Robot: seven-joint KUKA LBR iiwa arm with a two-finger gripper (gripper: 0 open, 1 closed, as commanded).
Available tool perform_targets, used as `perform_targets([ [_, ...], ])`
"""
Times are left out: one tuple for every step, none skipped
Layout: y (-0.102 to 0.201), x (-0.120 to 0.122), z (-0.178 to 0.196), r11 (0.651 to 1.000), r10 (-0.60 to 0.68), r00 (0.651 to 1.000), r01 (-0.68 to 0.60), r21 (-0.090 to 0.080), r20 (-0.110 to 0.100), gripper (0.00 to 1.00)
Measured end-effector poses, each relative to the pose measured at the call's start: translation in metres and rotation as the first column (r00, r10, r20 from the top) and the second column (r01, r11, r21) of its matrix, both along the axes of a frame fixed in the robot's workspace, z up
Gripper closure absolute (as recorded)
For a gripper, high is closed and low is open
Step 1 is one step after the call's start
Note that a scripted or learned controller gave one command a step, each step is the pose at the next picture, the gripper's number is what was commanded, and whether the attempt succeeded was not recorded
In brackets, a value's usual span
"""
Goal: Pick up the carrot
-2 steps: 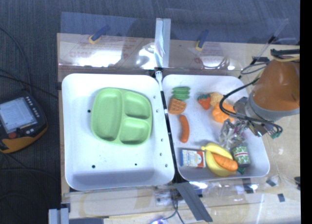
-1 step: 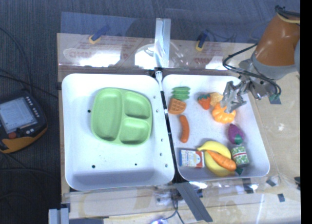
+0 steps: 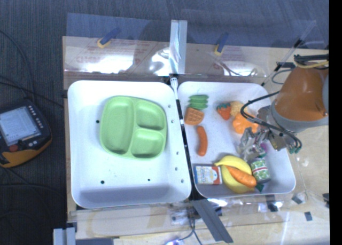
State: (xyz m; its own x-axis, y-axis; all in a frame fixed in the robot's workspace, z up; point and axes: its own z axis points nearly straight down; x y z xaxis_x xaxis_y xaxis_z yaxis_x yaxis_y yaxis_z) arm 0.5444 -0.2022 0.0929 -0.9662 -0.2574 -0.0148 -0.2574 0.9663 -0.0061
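Camera view: Two white bins are seen side by side. The left bin point(image 3: 80, 148) bears a green divided plate point(image 3: 133, 126). The right bin point(image 3: 214, 92) holds the toys.

The carrot point(image 3: 241, 177) is located at the near end of the right bin, lying across a yellow banana point(image 3: 231, 165), with its green top toward the bin's right corner. Its long axis is judged to run from upper left to lower right in the view.

The gripper point(image 3: 252, 142) is found above the right half of the same bin, just up-view of the carrot and near it, beside a small green can point(image 3: 260, 169). The carrot therefore lies down-view and slightly leftward of the gripper. A short approach toward the near rim would be called for.

The fingers are lost among cables and metal parts, and whether they are spread or pressed together cannot be told. Nothing is seen held between them. An orange item point(image 3: 241, 124) beside the wrist is partly hidden and cannot be identified.
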Motion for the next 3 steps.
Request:
perform_targets([
  [-0.001,-0.001,-0.002,1.000,-0.001,1.000,0.001,-0.002,0.000,0.00],
  [0.018,0.045,-0.002,0.995,0.095,0.995,-0.095,-0.004,-0.003,0.00],
  [0.020,0.048,0.010,0.995,0.096,0.995,-0.096,-0.006,0.005,1.00],
])
